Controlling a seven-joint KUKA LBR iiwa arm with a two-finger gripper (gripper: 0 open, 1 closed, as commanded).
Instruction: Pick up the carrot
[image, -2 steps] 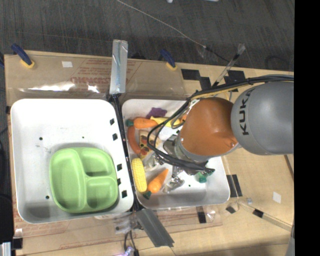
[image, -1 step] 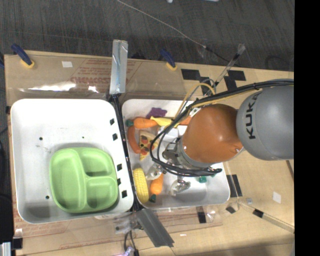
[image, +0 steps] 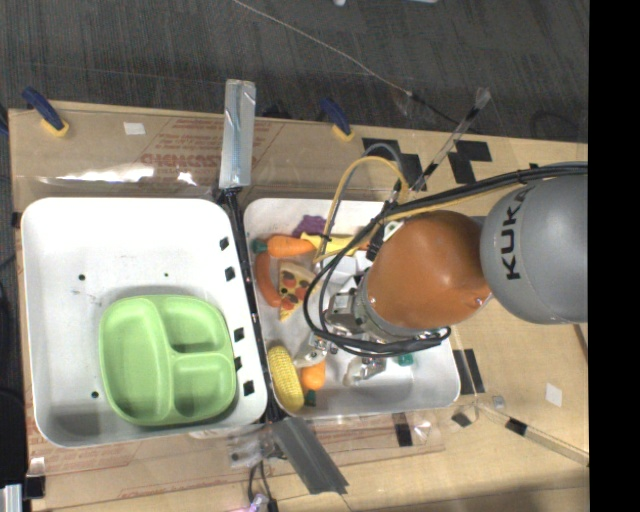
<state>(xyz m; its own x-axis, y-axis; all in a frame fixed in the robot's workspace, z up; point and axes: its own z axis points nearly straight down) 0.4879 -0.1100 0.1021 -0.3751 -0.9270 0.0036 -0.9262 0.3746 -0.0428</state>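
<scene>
From where I stand, the right-hand bin is my landmark, and its near edge comes first: in its near-left corner lies a yellow corn cob with a small orange piece just beside it. Over the middle of that bin hangs the arm, its orange band bulking large, with black cables looping around the wrist; the gripper sits low beneath it, near the corn, and I cannot tell how it stands or whether anything is in it. Farther in, against the bin's left wall, a pizza-slice toy lies next to a reddish-orange piece. The carrot rests in the far-left corner, lying roughly crosswise, well apart from the gripper. It looks like a light, stiff plastic toy, smooth and probably a little slippery, tapering toward one end, so I would take it across the thicker middle. Left of the landmark bin, the other bin holds a green divided plate.
</scene>
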